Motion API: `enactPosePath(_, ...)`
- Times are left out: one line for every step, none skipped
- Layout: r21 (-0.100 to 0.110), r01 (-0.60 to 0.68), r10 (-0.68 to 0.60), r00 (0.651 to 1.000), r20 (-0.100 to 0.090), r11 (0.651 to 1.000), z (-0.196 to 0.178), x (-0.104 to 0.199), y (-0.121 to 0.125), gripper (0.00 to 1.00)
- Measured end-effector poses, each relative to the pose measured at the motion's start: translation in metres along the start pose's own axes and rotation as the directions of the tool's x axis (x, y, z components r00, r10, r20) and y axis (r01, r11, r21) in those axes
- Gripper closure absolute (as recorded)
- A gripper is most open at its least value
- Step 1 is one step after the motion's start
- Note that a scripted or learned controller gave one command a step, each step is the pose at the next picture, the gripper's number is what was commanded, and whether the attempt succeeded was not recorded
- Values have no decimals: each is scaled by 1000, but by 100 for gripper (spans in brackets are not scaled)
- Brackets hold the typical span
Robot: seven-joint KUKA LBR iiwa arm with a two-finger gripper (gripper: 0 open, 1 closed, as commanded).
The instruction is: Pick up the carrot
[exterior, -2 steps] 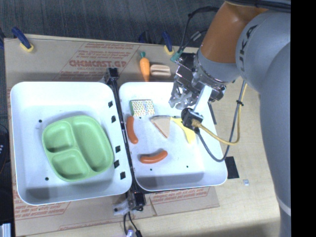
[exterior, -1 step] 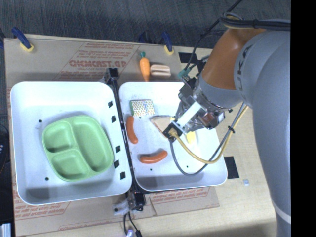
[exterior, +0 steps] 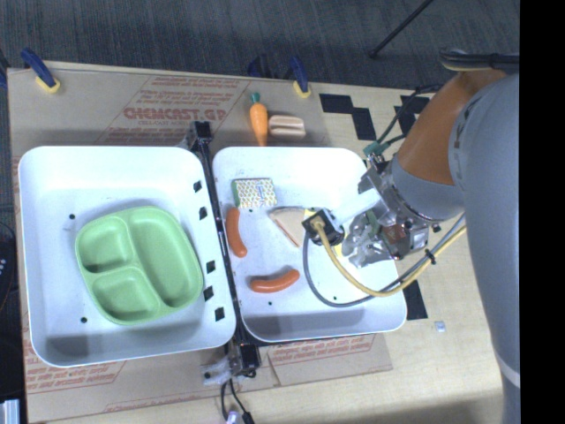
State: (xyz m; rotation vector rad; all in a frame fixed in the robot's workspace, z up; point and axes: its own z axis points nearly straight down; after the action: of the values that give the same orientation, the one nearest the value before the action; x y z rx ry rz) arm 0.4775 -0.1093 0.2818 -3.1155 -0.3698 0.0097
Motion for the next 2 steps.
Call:
enactPosePath(-1,57,-57,998,1,998,91,55,-122,100)
enactPosePath(-2,-29,29,1000,-3,1000,15,81,-181,100)
